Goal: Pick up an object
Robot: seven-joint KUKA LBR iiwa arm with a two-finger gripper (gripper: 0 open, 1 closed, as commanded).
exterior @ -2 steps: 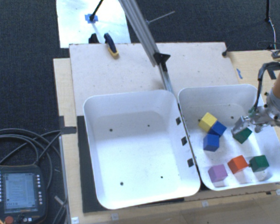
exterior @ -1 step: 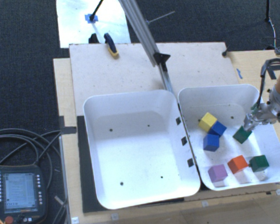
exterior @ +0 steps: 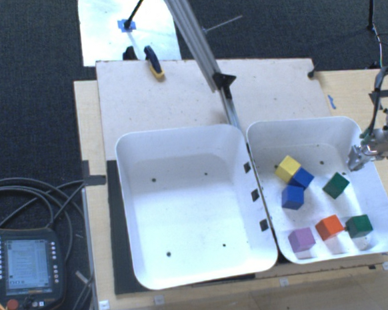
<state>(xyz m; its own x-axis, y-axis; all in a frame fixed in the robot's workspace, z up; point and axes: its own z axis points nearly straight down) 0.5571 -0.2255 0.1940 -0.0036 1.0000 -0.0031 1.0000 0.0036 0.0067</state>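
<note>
— Right bin (exterior: 377, 190)?
— Seven blocks inside. Yellow block (exterior: 288, 167) toward the middle, touching a blue block (exterior: 303, 178) just below-right; a second blue block (exterior: 292, 197) just below those. Dark green block (exterior: 336, 186) nearer the right wall, apart from the rest. Along the near edge, left to right: purple block (exterior: 301, 239), orange block (exterior: 330, 227), another green block (exterior: 359, 225) in the near right corner.
— Left bin (exterior: 180, 145)?
— Beside the right one, walls touching along the shared edge, black clips on that seam.
— Gripper (exterior: 356, 159)?
— Coming in from the right, hanging over the right wall of the right bin, toward its far right corner. Nothing seen between the fingers (exterior: 352, 162); too small and blurred to tell whether apart or together.
— Nearest block to it?
— The dark green one by the right wall, near but not touching.
— Rest of the surface (exterior: 269, 85)?
— Pale board behind the bins, a slanted metal rail (exterior: 194, 34) crossing its far edge, a blue-and-yellow tool (exterior: 153, 60) at the far left corner. Teach pendant (exterior: 26, 268) with cables on the dark floor off the left edge.
</note>
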